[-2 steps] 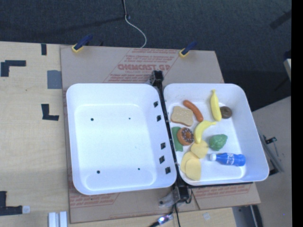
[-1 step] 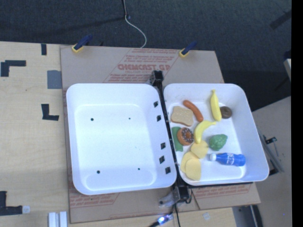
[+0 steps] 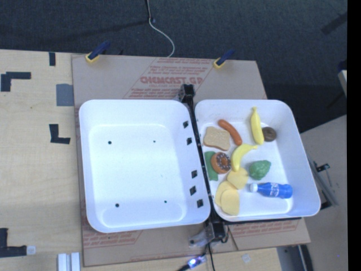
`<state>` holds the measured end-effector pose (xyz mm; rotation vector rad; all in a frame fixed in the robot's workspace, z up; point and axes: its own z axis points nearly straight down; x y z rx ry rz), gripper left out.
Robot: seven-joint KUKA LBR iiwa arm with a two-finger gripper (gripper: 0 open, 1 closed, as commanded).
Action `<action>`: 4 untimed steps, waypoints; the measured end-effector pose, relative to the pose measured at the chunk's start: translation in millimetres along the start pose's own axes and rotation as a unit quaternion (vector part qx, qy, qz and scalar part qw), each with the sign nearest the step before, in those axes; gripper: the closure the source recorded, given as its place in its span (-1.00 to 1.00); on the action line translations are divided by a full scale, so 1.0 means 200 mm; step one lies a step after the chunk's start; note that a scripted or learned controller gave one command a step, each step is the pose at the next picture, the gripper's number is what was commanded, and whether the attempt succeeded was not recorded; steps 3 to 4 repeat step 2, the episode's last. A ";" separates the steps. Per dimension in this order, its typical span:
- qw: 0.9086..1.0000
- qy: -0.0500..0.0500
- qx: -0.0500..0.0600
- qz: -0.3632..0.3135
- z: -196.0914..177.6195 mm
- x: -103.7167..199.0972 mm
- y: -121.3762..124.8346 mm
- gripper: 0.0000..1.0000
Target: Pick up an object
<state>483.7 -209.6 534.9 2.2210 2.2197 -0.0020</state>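
Two white bins sit side by side on a cardboard sheet (image 3: 169, 78), and all the toy food is piled in the right bin (image 3: 300, 151). The left bin (image 3: 84, 151) has just a few black dots on its floor.

Up top in the right bin there's a sausage (image 3: 230, 130) lying at a slant, touching a bread slice (image 3: 216, 138) just below it. A banana (image 3: 256, 126) stands nearly upright to the right, with a small brown ball (image 3: 269, 133) right against it. A second banana (image 3: 243, 153) curves below that. By the divider is a donut (image 3: 221, 162) on top of a green strip (image 3: 209, 167). A green lump (image 3: 259, 169) sits further right. Lower down, two pale yellow pieces (image 3: 229, 199) overlap, and a blue bottle (image 3: 272, 189) lies on its side near the front wall.

Two yellow-and-blue clamps (image 3: 97, 51) pin the cardboard's far edge. A thin cable (image 3: 161, 30) hangs above it.

Gripper open or closed? Can't tell.
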 end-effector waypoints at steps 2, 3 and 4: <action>1.000 0.000 0.000 0.000 0.00 -0.02 0.00 1.00; 1.000 0.000 0.000 0.000 0.00 -0.02 0.00 1.00; 1.000 0.000 0.000 0.000 0.00 -0.02 0.00 1.00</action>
